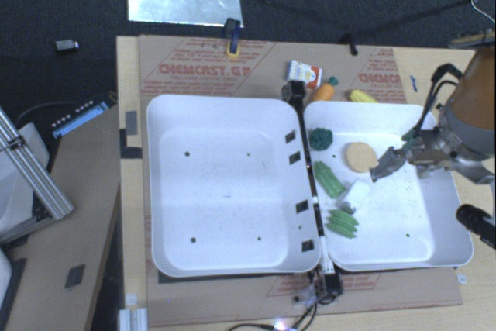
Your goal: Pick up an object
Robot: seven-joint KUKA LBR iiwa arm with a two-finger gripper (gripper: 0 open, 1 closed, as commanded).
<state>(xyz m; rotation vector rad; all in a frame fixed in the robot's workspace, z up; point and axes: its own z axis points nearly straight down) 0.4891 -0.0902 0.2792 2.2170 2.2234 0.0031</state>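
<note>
My gripper reaches in from the right over the right bin, its dark fingers just right of a tan round disc. Nothing shows between the fingers. Left of the disc lies a dark green lumpy piece. Below it are a long green ridged piece, a small pale white piece and a bright green leafy piece, all near the bin's left wall.
The left bin adjoins the right one along a black clip strip. Behind the bins on the cardboard lie an orange carrot-like toy, a yellow piece and a white-red packet.
</note>
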